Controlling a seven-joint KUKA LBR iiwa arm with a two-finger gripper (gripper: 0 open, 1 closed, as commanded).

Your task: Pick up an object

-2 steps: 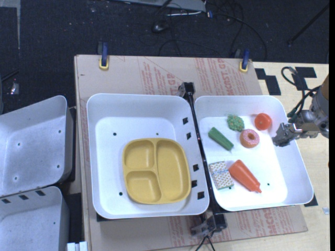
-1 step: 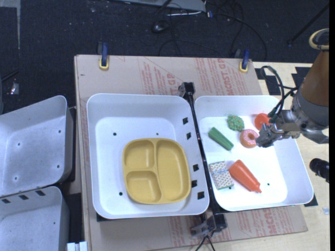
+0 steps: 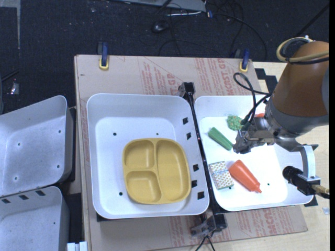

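In the camera view the tool [image 3: 242, 146] is hanging low over the right bin [image 3: 272, 200], just at three o'clock of the green stick-like piece [image 3: 220, 138], which looks light, stiff and best pinched across its narrow middle; whether the tool is clenched or released I cannot tell. An orange carrot-like toy [image 3: 245, 175] and a patterned packet [image 3: 221, 174] are lying near at six o'clock, a small green knobbly lump [image 3: 234, 122] at twelve, crowding the approach. The yellow divided tray [image 3: 156, 170] is sitting well apart at nine o'clock in the left bin [image 3: 104, 114].

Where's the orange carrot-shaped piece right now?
The orange carrot-shaped piece lies in the right bin, toward its front, just right of the patterned square packet and below the gripper.
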